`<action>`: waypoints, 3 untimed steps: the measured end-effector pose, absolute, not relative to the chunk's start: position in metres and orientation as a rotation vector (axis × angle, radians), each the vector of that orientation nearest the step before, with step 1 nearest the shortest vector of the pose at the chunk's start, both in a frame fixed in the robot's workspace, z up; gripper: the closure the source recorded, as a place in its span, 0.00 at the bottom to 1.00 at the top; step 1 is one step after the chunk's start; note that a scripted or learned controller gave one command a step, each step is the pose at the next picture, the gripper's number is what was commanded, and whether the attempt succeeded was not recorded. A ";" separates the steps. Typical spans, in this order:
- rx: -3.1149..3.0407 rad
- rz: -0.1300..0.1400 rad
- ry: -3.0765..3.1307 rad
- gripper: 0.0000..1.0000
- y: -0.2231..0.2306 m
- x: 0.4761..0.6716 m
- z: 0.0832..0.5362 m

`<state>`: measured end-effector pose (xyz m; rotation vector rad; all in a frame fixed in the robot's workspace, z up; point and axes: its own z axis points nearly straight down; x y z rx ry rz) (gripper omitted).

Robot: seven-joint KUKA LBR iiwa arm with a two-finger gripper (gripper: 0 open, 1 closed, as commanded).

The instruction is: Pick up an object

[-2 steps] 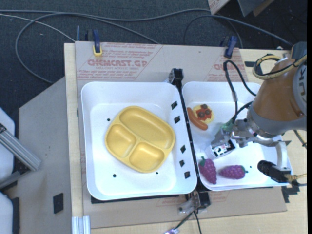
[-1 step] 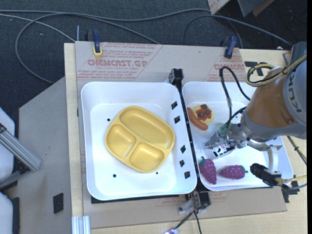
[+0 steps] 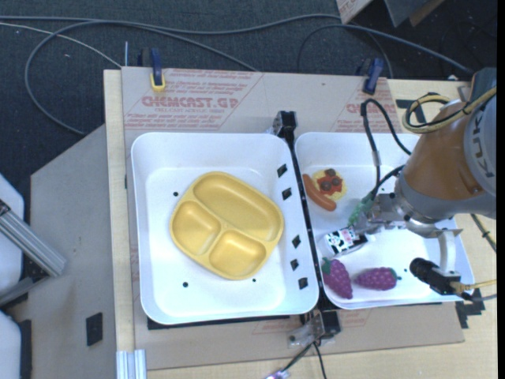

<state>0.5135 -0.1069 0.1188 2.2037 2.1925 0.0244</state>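
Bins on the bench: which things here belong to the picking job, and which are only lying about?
For the job:
- gripper
- black and white toy
- two purple grape bunches
- hot dog toy

Lying about:
- yellow divided plate, in the left bin
- blue clamps
- cables

Tray (image 3: 226,224) in left bin (image 3: 150,212).

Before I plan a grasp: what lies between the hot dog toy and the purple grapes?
The black-and-white cow toy, shown in the camera view, beside the tool.
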 end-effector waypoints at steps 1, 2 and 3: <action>2.218 0.004 2.221 1.00 -0.101 0.508 0.167; 2.216 0.007 2.219 1.00 -0.101 0.509 0.221; 2.224 -0.002 2.224 1.00 -0.100 0.509 0.208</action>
